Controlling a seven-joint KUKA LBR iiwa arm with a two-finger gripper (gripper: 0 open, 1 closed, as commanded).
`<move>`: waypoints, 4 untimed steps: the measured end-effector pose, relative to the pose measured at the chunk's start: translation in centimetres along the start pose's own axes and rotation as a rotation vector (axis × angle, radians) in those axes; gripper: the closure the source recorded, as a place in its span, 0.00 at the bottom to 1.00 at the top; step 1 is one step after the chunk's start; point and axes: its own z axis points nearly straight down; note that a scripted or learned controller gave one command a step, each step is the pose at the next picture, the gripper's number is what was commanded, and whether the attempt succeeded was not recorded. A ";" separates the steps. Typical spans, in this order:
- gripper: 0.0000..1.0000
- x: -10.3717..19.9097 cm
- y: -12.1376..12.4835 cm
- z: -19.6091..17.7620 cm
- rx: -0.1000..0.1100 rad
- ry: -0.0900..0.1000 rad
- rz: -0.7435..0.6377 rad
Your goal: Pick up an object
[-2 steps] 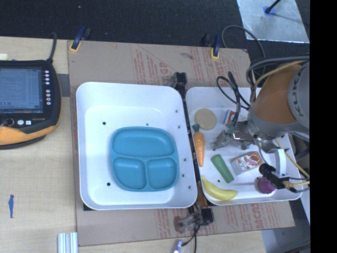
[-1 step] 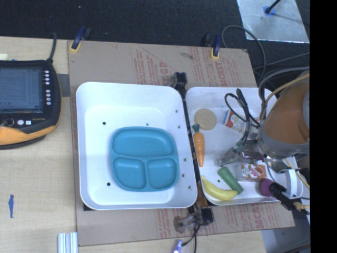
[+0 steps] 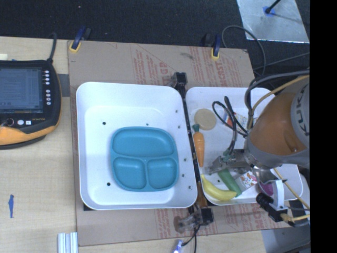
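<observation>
My gripper [image 3: 225, 167] hangs low over the front of the right bin [image 3: 208, 96], under the orange-banded wrist. Its metal fingers [image 3: 218, 165] reach down at a green object [image 3: 229, 181] that lies beside a yellow banana [image 3: 217, 192]. I cannot make out whether anything sits between the fingers. A toy carrot [image 3: 198, 143] lies upright along the bin's left wall, and a tan round piece [image 3: 206, 119] rests behind it. A small red-and-white item [image 3: 247, 181] shows just right of the green object.
The left bin [image 3: 95, 104] holds a blue divided plate [image 3: 144, 158]. A teach pendant [image 3: 26, 101] lies on the bench at far left. Black cables [image 3: 231, 117] loop over the right bin's back. Clamps sit at the cardboard's rear edge.
</observation>
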 end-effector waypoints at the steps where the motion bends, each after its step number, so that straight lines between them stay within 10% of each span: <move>1: 1.00 -0.1 0.1 -1.0 0.000 -0.002 -0.004; 2: 1.00 -3.9 0.0 -13.0 -0.003 -0.001 0.005; 3: 1.00 2.2 0.5 -11.9 -0.001 0.000 0.001; 4: 1.00 8.2 6.0 -15.1 0.000 0.001 0.003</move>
